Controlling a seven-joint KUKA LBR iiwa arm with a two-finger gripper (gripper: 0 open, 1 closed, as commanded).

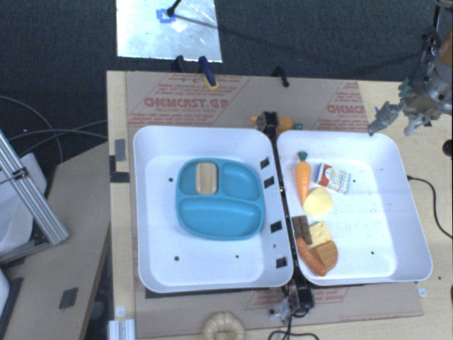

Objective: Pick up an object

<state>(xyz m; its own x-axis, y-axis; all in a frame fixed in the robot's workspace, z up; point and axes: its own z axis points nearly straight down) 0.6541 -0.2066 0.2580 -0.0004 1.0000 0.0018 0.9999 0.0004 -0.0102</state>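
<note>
Carrot (303,177) and the other toy food lie in my right bin (396,211) — largest first, I see the left bin (159,211) bearing a blue divided plate (219,214); the gripper (398,117) hangs above the right bin's far corner, fingers spread, nothing between them.

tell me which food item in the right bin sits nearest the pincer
The small red and white packet, at the pile's upper right. The carrot and yellow piece lie farther from the pincer.
</note>
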